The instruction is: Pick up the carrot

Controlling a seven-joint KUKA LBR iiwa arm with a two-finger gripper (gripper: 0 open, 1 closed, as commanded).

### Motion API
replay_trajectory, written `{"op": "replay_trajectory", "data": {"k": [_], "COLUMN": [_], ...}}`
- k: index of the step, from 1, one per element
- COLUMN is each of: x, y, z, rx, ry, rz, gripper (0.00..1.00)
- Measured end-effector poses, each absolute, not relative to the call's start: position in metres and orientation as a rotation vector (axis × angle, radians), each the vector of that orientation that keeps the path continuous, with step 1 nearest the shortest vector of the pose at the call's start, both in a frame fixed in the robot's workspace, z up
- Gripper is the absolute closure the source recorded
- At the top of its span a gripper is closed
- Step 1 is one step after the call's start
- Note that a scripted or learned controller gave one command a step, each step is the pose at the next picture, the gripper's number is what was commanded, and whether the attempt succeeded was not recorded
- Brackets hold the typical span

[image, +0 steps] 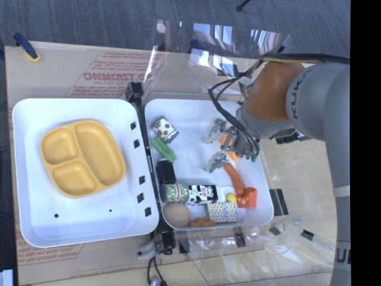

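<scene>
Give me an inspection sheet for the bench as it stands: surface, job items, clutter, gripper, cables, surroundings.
Surface: two white bins side by side; left bin holds a yellow divided plate.
Job's things: carrot lies in the right bin, at a slant, just below the gripper.
Clutter: along the right bin's near wall, a tan ball, small printed boxes and a red block; a green vegetable and a patterned can sit near its left wall.
Gripper: gripper open, over the right bin, nothing between its fingers.
Cables: black cables loop off the wrist.
Surroundings: cardboard sheet under the bins; dark carpet beyond.
</scene>
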State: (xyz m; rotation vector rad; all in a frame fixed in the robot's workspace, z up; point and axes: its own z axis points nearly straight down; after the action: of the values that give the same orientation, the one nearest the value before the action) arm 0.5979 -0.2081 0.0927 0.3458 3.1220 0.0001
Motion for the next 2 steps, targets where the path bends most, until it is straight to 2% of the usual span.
{"op": "replay_trajectory", "data": {"k": [1, 2], "x": [0.601, 0.572], "y": [-0.206, -0.212], "z": [0.105, 0.198], "rx": [0.332, 0.9], "ry": [3.119, 3.002], "rz": [-0.002, -0.003], "gripper": [1.0, 1.0]}}
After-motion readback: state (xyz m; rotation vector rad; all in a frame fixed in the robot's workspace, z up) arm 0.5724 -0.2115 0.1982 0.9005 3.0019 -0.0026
